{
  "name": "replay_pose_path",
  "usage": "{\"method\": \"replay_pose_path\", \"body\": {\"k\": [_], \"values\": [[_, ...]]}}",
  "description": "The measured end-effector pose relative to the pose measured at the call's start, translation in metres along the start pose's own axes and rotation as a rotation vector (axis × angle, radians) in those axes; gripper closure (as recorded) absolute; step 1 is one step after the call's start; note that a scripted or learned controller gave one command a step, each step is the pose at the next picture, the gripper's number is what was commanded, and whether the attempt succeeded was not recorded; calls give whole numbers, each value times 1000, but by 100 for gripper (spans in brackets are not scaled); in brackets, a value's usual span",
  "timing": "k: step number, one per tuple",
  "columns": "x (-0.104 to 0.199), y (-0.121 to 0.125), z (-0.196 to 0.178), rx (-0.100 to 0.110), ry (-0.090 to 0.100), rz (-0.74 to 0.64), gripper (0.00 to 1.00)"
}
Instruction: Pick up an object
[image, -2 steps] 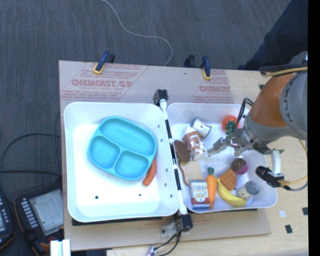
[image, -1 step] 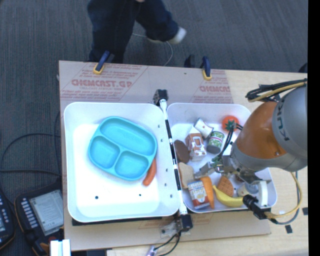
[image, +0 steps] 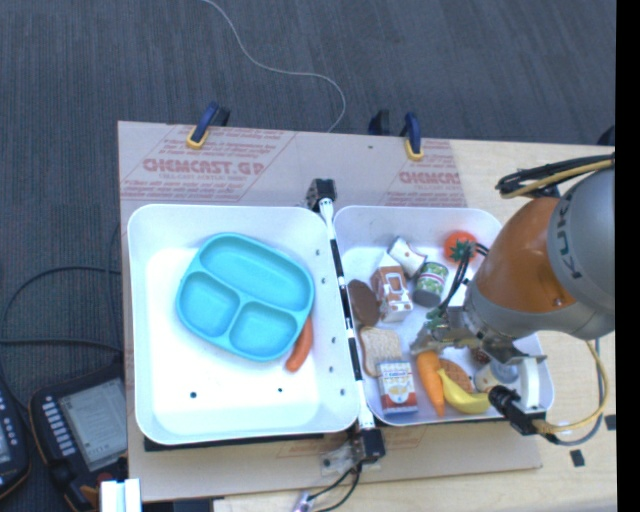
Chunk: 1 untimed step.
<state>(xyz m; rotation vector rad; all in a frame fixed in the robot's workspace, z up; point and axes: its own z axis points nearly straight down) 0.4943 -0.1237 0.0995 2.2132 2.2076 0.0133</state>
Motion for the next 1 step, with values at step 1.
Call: {"method": "replay_pose_path", "body": {"k": [1], "values": [[70,84,-84,15,5,-5,100]]}}
